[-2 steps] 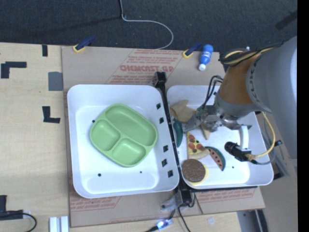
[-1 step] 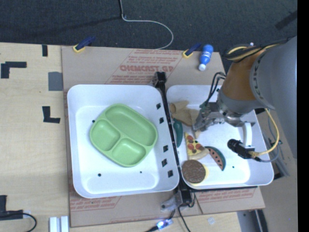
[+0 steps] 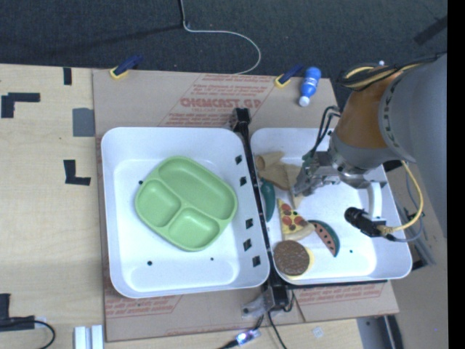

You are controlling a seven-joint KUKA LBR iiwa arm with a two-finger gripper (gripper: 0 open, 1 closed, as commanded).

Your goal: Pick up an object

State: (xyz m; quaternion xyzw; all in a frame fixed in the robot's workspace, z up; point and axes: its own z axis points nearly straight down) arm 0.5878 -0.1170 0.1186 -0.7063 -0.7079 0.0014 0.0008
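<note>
We look down on a pale wooden bench (image 3: 43, 217) with black tape marks toward 9 o'clock and a dark carpeted floor (image 3: 87, 13) along 12 o'clock, where a thin white cable (image 3: 218, 31) loops. A sheet of printed cardboard (image 3: 211, 100) lies under two shallow white bins, held by blue-and-yellow clamps at its far corners; a small blue-and-white bottle (image 3: 310, 84) lies near the clamp at 1 o'clock.

The left bin (image 3: 120, 267) carries a green divided plate (image 3: 187, 203). The right bin (image 3: 378, 264) holds the toys: a tan crumpled piece (image 3: 276, 169) at its 10 o'clock corner, a dark green item (image 3: 268, 197) against the dividing wall, a pizza slice (image 3: 292, 220) near the centre, a watermelon slice (image 3: 327, 237) just at 4 o'clock from it, and a brown round cookie (image 3: 292, 257) at 6 o'clock.

The arm (image 3: 378, 122) comes in from 3 o'clock, and its tool (image 3: 305, 182) sits low just beside the tan piece and above the pizza slice. We cannot tell how the tool is set, nor whether anything is in it.
</note>
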